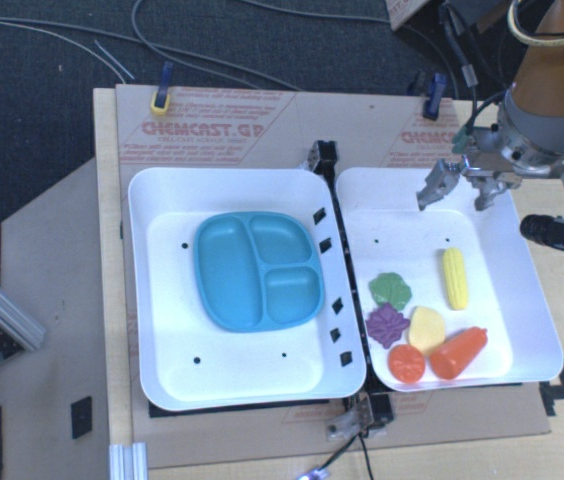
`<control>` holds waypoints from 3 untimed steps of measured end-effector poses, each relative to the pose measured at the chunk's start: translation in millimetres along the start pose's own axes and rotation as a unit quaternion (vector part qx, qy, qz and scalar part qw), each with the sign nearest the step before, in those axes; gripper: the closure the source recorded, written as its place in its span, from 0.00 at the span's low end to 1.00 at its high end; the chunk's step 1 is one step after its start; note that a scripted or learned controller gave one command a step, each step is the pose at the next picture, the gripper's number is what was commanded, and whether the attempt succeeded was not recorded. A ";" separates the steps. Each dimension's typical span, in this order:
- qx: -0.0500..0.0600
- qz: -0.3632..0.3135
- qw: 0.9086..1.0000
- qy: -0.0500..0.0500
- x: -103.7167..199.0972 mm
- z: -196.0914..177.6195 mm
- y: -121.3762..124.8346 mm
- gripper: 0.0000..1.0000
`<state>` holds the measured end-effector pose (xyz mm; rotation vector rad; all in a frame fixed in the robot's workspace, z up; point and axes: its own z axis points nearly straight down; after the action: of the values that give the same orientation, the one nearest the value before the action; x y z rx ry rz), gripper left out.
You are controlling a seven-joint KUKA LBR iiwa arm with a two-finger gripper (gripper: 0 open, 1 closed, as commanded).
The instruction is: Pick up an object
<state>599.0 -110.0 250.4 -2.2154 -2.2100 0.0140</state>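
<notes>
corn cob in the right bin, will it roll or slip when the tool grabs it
The corn cob looks like moulded toy plastic, so probably stiff and light. Its rounded, elongated shape may roll sideways if nudged. It lies apart from the other toy foods, so the tool, open above the bin, likely has room.

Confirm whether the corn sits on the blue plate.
No. The corn lies in the right bin, while the blue plate is in the left bin.

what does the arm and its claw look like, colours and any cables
The arm is a thick rounded body, grey at the lower wrist section with a broad orange band above it. A pale yellowish cable loops beside the orange part, and dark cables hang near it. The claw is small, grey metal, with two slim fingers splaying from a blocky base.
</notes>
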 end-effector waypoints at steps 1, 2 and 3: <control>-0.007 -0.001 1.000 -0.001 0.2 -7.7 2.1 0.00; -0.004 -0.001 1.000 0.000 -1.5 52.6 -4.9 0.00; -0.004 -0.001 1.000 0.000 -1.4 115.8 -5.1 0.00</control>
<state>592.2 -111.1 134.7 -2.2173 -2.2164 0.0050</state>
